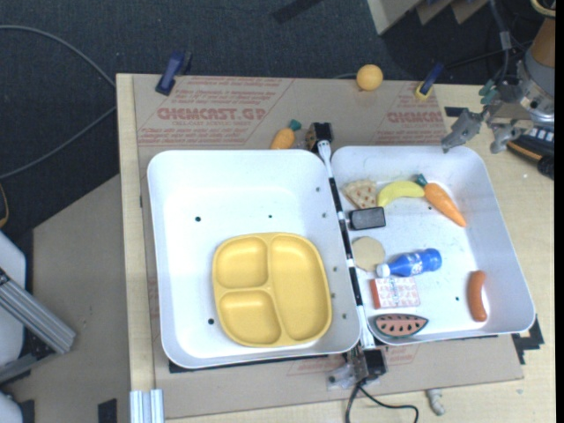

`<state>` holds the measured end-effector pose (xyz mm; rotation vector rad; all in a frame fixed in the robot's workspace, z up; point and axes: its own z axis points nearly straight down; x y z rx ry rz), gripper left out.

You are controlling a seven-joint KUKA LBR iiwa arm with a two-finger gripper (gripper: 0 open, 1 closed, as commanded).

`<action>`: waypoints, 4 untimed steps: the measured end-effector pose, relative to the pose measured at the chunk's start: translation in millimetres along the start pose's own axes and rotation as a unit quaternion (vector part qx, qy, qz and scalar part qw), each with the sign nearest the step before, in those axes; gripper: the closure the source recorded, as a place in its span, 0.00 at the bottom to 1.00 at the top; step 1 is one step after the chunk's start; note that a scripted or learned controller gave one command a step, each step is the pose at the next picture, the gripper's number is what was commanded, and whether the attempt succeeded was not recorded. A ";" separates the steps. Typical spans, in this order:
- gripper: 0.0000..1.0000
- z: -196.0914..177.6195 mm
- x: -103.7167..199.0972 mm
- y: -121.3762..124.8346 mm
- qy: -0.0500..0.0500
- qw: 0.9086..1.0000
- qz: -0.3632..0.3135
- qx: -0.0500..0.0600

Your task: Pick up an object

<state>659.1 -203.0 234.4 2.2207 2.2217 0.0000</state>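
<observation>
Nearest you, at the front edge of the right bin (502, 236), lies a watermelon slice (401, 325), with a small red-and-white packet (394, 293) just behind it and a blue bottle (411, 263) behind that. A round tan disc (367, 253) and a black block (367, 219) sit along that bin's left wall, a sausage (477, 295) lies alone near its right wall, and a cracker (359, 192), banana (401, 191) and carrot (443, 203) cluster toward its back edge. The left bin (176, 236) carries a yellow divided tray (271, 287).

Your gripper (483, 123) hovers above the back right corner of the right bin, well apart from every object. The jaws look spread, pinching nothing, so the pick has not begun.

You would do well to choose a target with free space around it. The sausage looks like the safest choice: nothing touches it, though the wall is near, so you should set the jaws across its short width and keep clear of that wall. The bottle is likely to roll, so centre on its body if you pick it. Avoid the banana and carrot, which lie just beside each other and could both get nudged. Descend straight, close only once the jaws straddle the object, then lift slowly.
</observation>
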 end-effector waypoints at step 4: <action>1.00 149.9 67.4 -34.5 0.002 1.000 -0.001 0.004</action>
